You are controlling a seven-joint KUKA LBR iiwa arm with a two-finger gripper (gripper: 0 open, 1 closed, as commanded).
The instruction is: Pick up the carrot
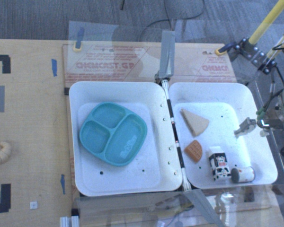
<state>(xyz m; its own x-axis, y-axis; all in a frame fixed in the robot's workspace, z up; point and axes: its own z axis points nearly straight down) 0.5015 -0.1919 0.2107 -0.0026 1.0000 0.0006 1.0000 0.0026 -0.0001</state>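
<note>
While the teal plate (113, 134) fills the left bin (85, 178), the gripper (246, 126) (clench unreadable, cannot tell) hangs at the right bin's (270, 171) three o'clock.

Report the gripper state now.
Gripper: over the right bin's right side, nothing visibly held; open or shut cannot be told.

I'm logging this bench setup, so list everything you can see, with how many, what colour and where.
Bins: two, white, side by side on the bench.
Divided plate: one, teal, in the left bin.
Wedge: one, tan, right bin, upper left.
Waffle-like piece: one, orange-brown, right bin, near the divider.
Small carton: one, black and white, right bin, lower part.
Small cylinder: one, white with dark end, beside the carton.
Croissant-like item: one, beige, on the bench, far left.
Gripper: one, grey, over the right bin's right side.
</note>
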